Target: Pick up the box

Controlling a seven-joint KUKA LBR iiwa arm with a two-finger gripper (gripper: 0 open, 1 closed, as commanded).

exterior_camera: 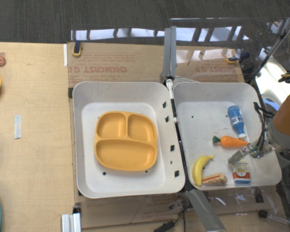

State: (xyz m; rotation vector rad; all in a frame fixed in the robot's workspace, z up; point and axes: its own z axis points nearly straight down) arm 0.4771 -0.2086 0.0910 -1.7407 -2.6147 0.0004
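Camera view looks down on two white bins, and behind them lies flattened cardboard with red print reading upside down and mirrored, too faint to spell out with confidence. Over to the left bin: one orange divided plate with three compartments sits in the middle. Now the right bin, and it's busy! A blue bottle with a white label lies near the far right side, a toy carrot just below it, a banana toward the front, and a small tan food piece touching the banana's lower end. The box, small, white with red and blue print too tiny to read, lies at the bin's front right corner. The gripper is right above it, just beside the carrot; whether its jaws are parted or closed, I cannot tell.
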